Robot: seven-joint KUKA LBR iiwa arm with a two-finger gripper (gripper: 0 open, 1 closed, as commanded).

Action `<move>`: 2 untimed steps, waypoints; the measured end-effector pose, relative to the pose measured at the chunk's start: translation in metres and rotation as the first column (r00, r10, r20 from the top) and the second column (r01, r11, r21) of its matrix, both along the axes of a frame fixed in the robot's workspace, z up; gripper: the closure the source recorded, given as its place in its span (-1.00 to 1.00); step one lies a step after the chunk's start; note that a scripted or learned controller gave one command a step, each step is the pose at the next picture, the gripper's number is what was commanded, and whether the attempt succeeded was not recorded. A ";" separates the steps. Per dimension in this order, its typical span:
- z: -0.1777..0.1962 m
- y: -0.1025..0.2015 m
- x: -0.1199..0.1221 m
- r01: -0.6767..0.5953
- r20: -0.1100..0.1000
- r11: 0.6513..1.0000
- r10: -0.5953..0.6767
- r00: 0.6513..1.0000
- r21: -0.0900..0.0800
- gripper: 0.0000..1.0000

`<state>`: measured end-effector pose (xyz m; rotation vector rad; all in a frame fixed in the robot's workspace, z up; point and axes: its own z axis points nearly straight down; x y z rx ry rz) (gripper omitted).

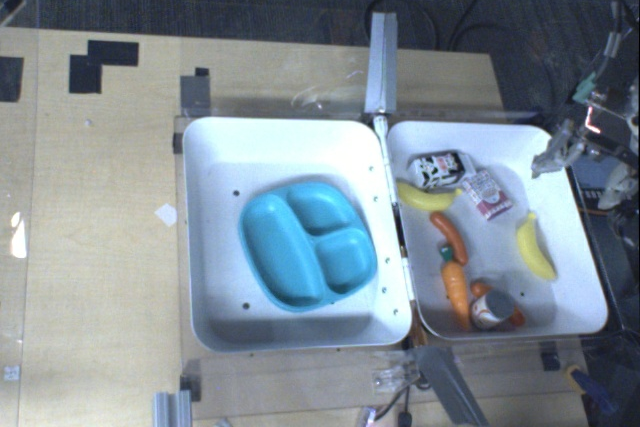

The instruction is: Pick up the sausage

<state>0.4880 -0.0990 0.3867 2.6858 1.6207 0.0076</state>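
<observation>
Nearest the camera, at the front of the right bin (590, 305), a small can (493, 308) with a dark grey lid lies on a red patch, touching the lower end of an orange carrot (456, 290) that points away from it with its green top uppermost. Just beyond the carrot's top is the sausage (449, 234), a short reddish-orange link lying at a slant on the white floor of the bin, left of centre and close to the wall shared with the other bin. To the right, well apart from it, a yellow banana (536, 250) lies almost lengthwise near the bin's right wall.

Across the dividing wall, the left bin (215, 215) holds a blue compartment tray (307, 243), with three hollows, sitting flat in its middle.

Further back in the right bin, a second banana (426, 198) lies crosswise just behind the sausage. A black-and-white carton (438, 169) is touching its upper side, and a small pink-and-white packet (488, 194) lies just right of that.

Farthest off, at the right bin's back right corner, the pincer (552, 158) hangs over the rim, well apart from the sausage. I cannot tell whether it is released or clenched. The pale wooden worktop (100, 215) runs out to the left.
</observation>
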 end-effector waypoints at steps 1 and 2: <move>0.000 -0.075 0.001 -0.138 -0.002 0.990 0.138 0.990 -0.002 -1.00; -0.063 -0.038 0.026 -0.149 -0.004 0.989 0.149 0.989 0.000 -1.00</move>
